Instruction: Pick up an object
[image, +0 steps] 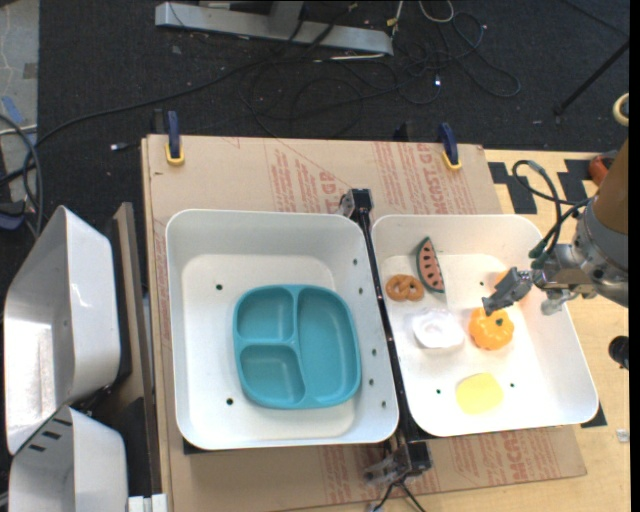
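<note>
Two shallow white plastic bins sat side by side on a cardboard-topped table, glossy with rounded corners. Left bin held a teal divided plate, smooth, rounded-rectangular, three compartments. Right bin held five small items: watermelon slice, a thin wedge with red face and green rind, long axis running roughly top to bottom of the view, slightly tilted; brown pretzel, knotted, just left of the slice; white crumpled-looking lump mid-bin; orange rounded piece, glossy, to the right of the white lump; pale yellow oval disc toward the near edge, long axis roughly left-right. Gripper was over the right bin, just above the orange piece and overlapping its top edge. Couldn't tell whether the jaws were apart or together; nothing visibly between them.
</note>
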